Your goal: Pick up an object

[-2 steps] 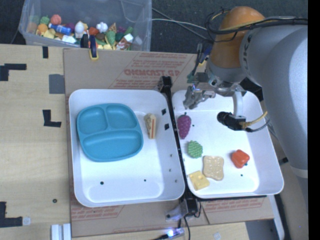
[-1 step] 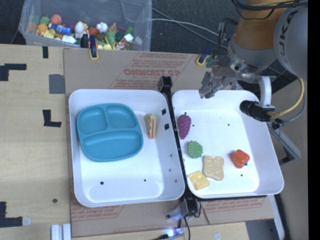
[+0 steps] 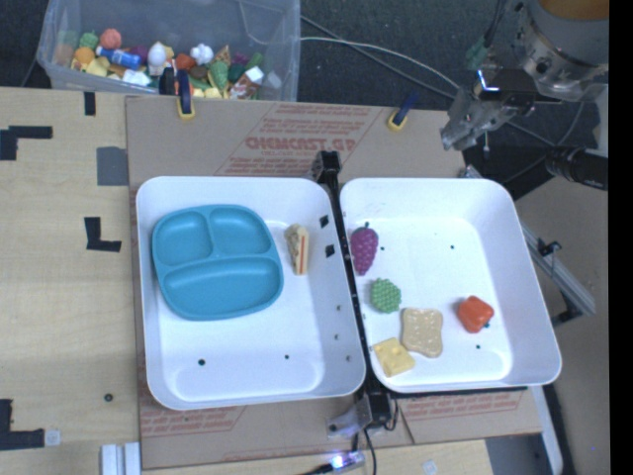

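Observation:
The right bin (image 3: pixel 495 201) holds purple grapes (image 3: pixel 364 247), a green bumpy item (image 3: pixel 385 294), a slice of toast (image 3: pixel 422 332), a yellow cheese wedge (image 3: pixel 394 357) and a red-orange pepper (image 3: pixel 475 313). In the left bin (image 3: pixel 237 384) lie a blue divided plate (image 3: pixel 216 260) and a small tan bun-like item (image 3: pixel 297 248). My gripper (image 3: pixel 469 127) hangs high beyond the far right corner of the right bin, well apart from every object. Nothing shows in its grasp.
A clear plastic box (image 3: pixel 168 43) full of small toys stands at the back left. Yellow clamps (image 3: pixel 185 105) (image 3: pixel 399 119) pin the cardboard sheet under the bins. Cables run across the dark floor behind the bench.

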